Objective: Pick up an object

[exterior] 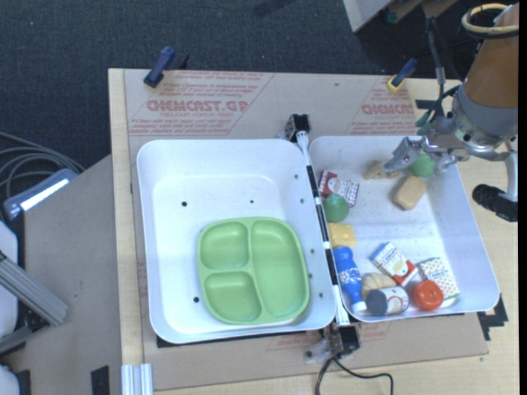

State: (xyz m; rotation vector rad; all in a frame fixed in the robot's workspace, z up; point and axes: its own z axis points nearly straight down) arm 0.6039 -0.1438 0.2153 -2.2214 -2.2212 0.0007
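The gripper point(409, 161) hangs over the far part of the right bin point(461, 220), reaching in from the right under the arm's point(494, 72) orange band. Its grey fingers point(398, 156) stand a little apart and point down-left; a green ball point(423, 167) sits right against them, but whether it is between them or just behind cannot be told, so no hold can be claimed. A small tan piece point(375, 170) lies just left of the gripper, near the fingertips. A tan block point(408, 192) lies just below the gripper on the bin floor, close to it and apart from the fingers.

Farther left and lower, by the wall the bins share, lie a red-and-white packet point(339, 187), a green round thing point(336, 209) and a yellow piece point(342, 235). Well below the gripper, along the near edge of the right bin, are a blue bottle point(347, 275), a small carton point(392, 262), a can point(385, 301), a red tomato point(427, 295) and a checked packet point(439, 273), all crowded together.

Far to the gripper's left, the left bin point(206, 171) holds a green tray point(253, 269) with three compartments, lying flat toward the near side. Both bins rest on the counter point(206, 105), with blue clamps point(160, 66) at its far edge.
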